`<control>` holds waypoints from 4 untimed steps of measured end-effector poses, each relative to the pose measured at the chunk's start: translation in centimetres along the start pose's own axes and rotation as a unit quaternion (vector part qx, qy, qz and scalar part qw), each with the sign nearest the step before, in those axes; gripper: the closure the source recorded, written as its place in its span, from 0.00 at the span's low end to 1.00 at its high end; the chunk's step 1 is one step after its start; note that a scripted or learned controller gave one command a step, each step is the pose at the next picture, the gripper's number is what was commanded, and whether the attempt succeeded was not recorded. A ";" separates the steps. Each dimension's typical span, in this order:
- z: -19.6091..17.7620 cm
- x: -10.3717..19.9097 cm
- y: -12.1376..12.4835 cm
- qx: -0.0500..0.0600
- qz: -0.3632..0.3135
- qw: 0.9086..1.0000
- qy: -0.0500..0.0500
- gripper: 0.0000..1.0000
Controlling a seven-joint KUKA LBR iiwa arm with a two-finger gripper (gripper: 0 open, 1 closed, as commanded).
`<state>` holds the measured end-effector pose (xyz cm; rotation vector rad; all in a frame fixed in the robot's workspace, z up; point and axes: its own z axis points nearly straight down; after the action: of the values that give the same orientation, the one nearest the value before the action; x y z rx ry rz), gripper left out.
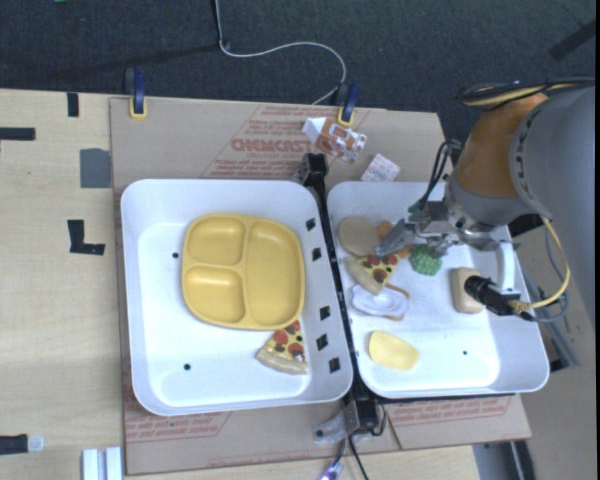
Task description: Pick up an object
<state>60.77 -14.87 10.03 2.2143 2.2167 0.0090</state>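
Since the gripper [392,240] hangs over the pizza slice [373,269] at the right bin's [520,373] left side, grip unreadable, I'd guess light, rigid, slick plastic; pinch its edges.

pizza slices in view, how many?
2. One pizza slice lies in the left bin, just below the yellow divided plate. The other is in the right bin, under the gripper.

Right bin [500,368]: pizza slice [373,268] flat near left wall, tan disc [357,233] just behind it, white ring [378,302] in front, yellow piece [392,350] nearer front, green lump [426,262] mid-bin, beige piece [466,290] to right.
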 end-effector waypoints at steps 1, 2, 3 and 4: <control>1.0 3.0 6.6 -0.002 -0.001 1.000 -0.003 0.00; 1.1 5.3 4.0 -0.001 0.000 1.000 -0.001 0.00; 1.2 4.1 4.2 0.001 -0.001 1.000 0.001 0.00; 1.2 3.3 2.5 0.000 -0.001 1.000 0.000 0.00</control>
<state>63.23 -11.58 8.89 2.2120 2.2178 0.0093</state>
